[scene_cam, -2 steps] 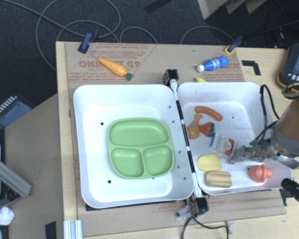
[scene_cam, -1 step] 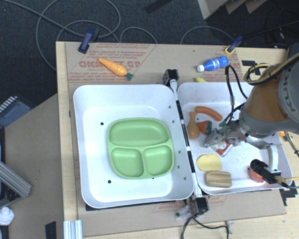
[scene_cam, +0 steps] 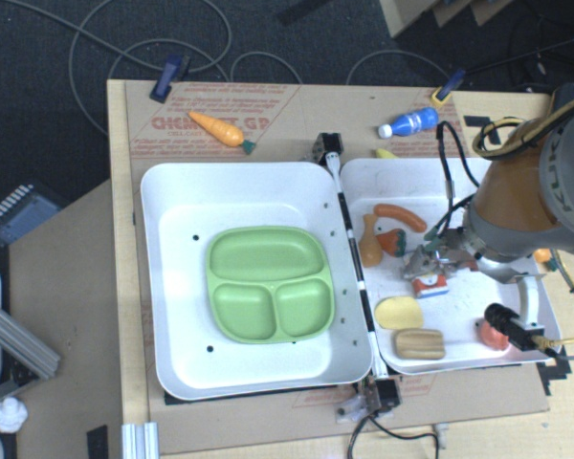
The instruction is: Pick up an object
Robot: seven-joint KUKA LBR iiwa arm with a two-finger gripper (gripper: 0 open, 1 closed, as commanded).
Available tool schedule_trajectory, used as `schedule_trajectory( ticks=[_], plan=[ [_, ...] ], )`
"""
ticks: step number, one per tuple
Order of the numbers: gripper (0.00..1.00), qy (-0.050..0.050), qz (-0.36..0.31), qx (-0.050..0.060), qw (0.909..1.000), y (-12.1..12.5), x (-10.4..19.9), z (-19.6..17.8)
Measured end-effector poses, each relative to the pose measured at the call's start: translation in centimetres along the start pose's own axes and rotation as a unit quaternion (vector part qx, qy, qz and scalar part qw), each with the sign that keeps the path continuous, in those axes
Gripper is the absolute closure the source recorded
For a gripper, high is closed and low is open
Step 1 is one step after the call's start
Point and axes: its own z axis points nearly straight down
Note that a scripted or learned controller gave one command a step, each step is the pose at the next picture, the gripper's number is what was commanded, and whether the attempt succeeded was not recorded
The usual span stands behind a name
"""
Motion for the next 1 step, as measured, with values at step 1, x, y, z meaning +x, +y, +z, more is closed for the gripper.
schedule_trajectory(
  ticks=[1],
  plan=[
    [1.00, 0.001, -0.001, 0.000, 1.0000, 2.23, 6.89, -9.10]
  ],
)
